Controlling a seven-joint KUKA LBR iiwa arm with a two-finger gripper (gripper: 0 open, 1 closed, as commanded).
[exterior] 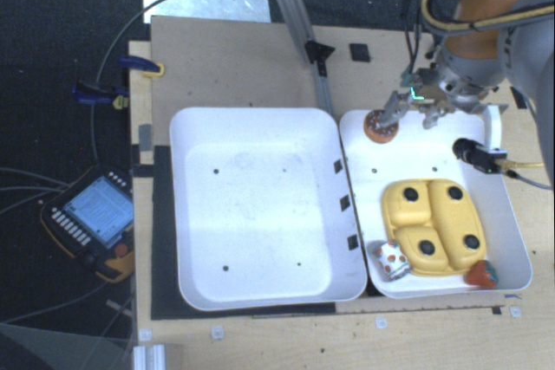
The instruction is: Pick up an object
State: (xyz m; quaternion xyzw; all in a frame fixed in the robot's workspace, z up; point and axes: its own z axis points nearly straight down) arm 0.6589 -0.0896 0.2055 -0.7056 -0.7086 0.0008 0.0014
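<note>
Right bin holds four objects; arm at its upper left corner.

Lower frame: red piece, small white spotted item, yellow four-lobed block in the right bin. Farther up, the gripper hangs over a brown round object; whether it is clenched cannot be told. Left bin adjoins.

We see the arm reaching in from the right, its orange band at the upper right corner and the grey wrist angled down and leftward. The end effector sits low at the wrist's left end; its fingers seem slightly parted, though blur hides this.
</note>
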